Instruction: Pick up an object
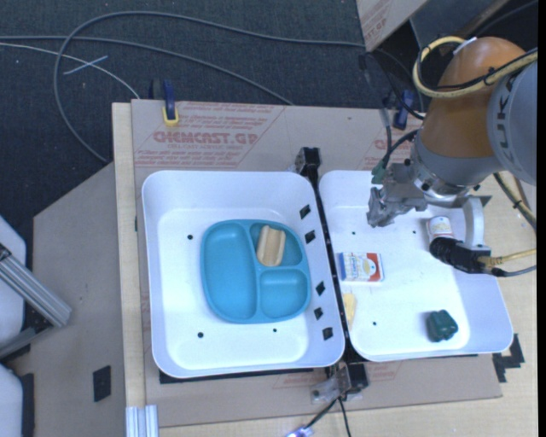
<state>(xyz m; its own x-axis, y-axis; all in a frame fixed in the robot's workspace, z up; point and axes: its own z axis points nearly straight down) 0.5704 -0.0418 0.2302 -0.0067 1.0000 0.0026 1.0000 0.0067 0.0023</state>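
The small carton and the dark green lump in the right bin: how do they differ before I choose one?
The small carton is pale with printed colour and lies flat; the dark green lump is one solid colour and rounded. The carton sits near the divider, below the gripper; the lump lies by the bin's lower right corner, farther off. Both rest loose on the right bin's floor, apart from each other.

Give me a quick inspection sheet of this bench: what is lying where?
Surface: two white bins, left bin, right bin, on a board.
Job's things: small carton and dark green lump in right bin; tan block on blue divided plate in left bin.
Clutter: yellow piece by the divider.
Claw: claw over right bin.
Cables: loose cables on floor.
Surroundings: dark carpet, cardboard box.
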